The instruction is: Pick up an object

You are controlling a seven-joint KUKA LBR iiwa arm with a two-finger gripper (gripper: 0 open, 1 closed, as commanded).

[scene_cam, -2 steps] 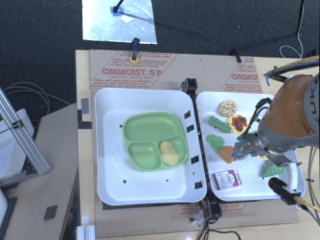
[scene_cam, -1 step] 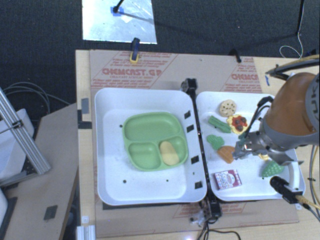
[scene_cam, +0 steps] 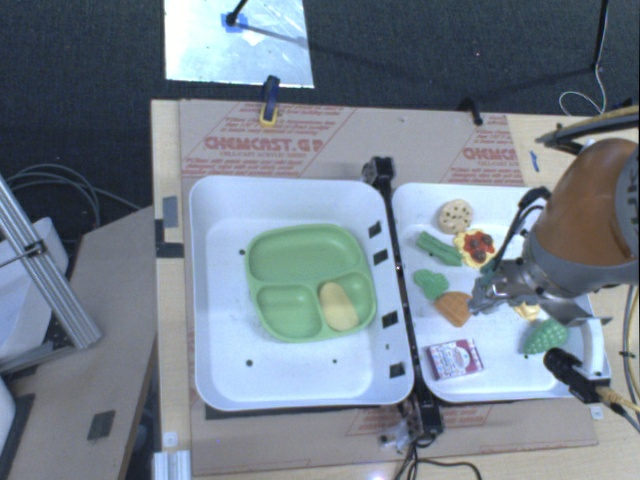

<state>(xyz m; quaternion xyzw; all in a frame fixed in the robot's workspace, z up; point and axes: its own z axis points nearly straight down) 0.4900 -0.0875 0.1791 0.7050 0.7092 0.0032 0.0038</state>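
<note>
The right bin (scene_cam: 500, 388) holds several toy foods. A tan cookie (scene_cam: 455, 214) lies at the back, with a red and yellow pizza slice (scene_cam: 476, 244) just in front of it. A green pod (scene_cam: 439, 249) and a green leafy piece (scene_cam: 431, 284) sit near the bin's left wall. An orange-brown piece (scene_cam: 454, 308) lies in the middle. My gripper (scene_cam: 487, 296) hangs low over the bin, right beside that orange-brown piece on its right. A small yellow piece (scene_cam: 527, 311) peeks out under the wrist. A bumpy green piece (scene_cam: 545, 337) lies at the front right.
A red and white packet (scene_cam: 455, 358) lies flat at the right bin's front. The left bin (scene_cam: 215, 268) holds a green divided tray (scene_cam: 290, 258) with a yellow piece (scene_cam: 340, 305) in its front right compartment. A black divider (scene_cam: 395, 288) separates the bins.
</note>
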